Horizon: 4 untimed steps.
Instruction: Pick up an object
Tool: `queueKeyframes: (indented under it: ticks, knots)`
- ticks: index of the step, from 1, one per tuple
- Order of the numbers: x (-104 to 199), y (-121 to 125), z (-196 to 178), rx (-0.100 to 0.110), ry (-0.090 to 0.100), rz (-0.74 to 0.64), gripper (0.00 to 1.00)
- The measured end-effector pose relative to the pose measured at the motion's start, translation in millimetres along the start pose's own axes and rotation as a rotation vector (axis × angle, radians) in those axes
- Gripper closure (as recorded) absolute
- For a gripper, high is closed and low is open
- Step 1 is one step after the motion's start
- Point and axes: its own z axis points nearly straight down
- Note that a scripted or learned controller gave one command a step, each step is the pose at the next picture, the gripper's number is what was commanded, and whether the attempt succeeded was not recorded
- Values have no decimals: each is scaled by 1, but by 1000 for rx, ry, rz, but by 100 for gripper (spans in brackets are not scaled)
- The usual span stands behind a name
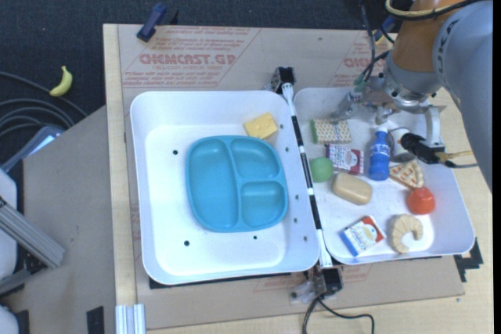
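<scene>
Red-and-white carton (362, 235) sits nearest; bench board (188, 57) reads "CHEMCAST GP"; claw (368, 102) grip cannot be told.

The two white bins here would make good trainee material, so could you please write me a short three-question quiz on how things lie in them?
1. True or false: the blue divided tray lies in the right bin.
2. Which item lies nearest the croissant? A. yellow sponge-like block B. red tomato-like piece C. green block
3. Fill in: the blue bottle lies in the ____ bin.

Key
1. False: it lies in the left bin, with the yellow block beside its far edge.
2. B.
3. Right, close below the gripper, which hangs over that bin's far end.
</scene>
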Motion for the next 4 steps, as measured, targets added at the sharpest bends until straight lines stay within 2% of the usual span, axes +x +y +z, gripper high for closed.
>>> queueKeyframes:
  ticks: [1,2,4]
  knots:
    - [-1,0,0,0,0,-1,0]
    - [23,0,0,2,-3,0,0]
    - [17,0,0,1,1,-1,0]
